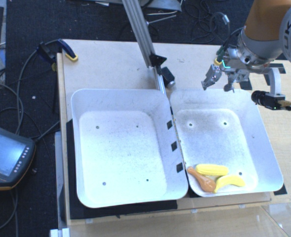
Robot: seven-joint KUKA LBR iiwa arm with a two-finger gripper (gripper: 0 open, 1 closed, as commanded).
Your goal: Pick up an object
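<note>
The arm (273, 19) is cut off by the top and right edges, so only its wrist end shows. The end effector (219, 80) is too small and cluttered to read its fingers. The handheld pendant (7, 157) runs past the left edge.

Two white bins: left bin (86, 107) far left of pincer (220, 80) and lower, right bin (264, 147) just under pincer. Two yellow toys, upper one (212, 169) and lower one (230, 182), plus one orange spoon-shaped toy (203, 180), all together well below pincer, in right bin. One pincer.
</note>
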